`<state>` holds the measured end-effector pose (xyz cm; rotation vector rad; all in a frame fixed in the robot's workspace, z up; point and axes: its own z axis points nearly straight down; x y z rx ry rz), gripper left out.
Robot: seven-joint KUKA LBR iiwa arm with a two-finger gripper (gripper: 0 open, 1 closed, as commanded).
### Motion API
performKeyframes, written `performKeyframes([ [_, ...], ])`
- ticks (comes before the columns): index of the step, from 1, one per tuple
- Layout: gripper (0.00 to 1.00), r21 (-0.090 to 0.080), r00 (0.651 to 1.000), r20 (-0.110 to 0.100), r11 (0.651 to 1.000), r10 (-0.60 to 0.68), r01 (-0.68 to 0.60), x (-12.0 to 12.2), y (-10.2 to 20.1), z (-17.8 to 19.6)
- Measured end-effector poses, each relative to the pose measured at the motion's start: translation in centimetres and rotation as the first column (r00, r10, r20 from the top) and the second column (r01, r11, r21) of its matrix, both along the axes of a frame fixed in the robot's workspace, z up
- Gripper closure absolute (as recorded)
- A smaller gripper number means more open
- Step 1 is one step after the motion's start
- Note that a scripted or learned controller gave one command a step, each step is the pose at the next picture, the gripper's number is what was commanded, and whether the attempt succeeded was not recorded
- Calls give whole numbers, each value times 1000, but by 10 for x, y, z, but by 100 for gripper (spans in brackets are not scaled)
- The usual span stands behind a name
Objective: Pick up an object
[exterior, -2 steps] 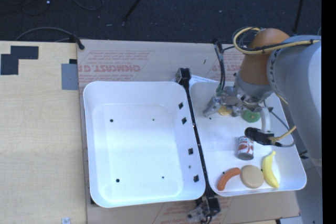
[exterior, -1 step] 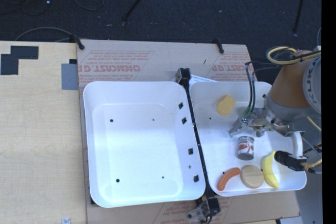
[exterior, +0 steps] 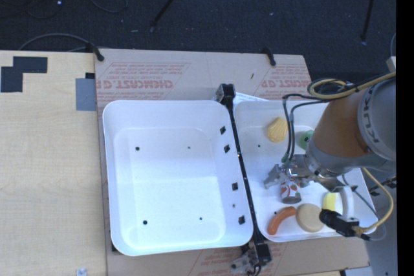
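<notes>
Seen from above, two white bins sit side by side on the bench. The left bin (exterior: 116, 139) is on the left of the picture, and the right bin (exterior: 255, 132) is next to it, touching along a black clip strip.

In the right bin, several small things are seen. A yellow lump (exterior: 277, 130) lies near the top. A green thing (exterior: 305, 138) is half hidden by the arm. A red sausage (exterior: 282, 219) and a tan round disc (exterior: 309, 217) lie near the bottom edge, just beside each other. A yellow block (exterior: 330, 201) is close to the disc.

The gripper (exterior: 279, 176) is held low in the right bin. A small red and white thing (exterior: 290, 191) is seen just below it. Whether the fingers are spread or closed cannot be told, and it cannot be told if the small thing is touched.

Nothing is seen lifted yet. The picking up is judged not done: a thing must be grabbed and raised.
</notes>
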<state>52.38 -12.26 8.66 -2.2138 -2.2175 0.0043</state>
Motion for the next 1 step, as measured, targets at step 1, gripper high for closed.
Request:
performKeyframes([
  [1,0,-6,1000,17,1000,1,-1,91,-4,63],
])
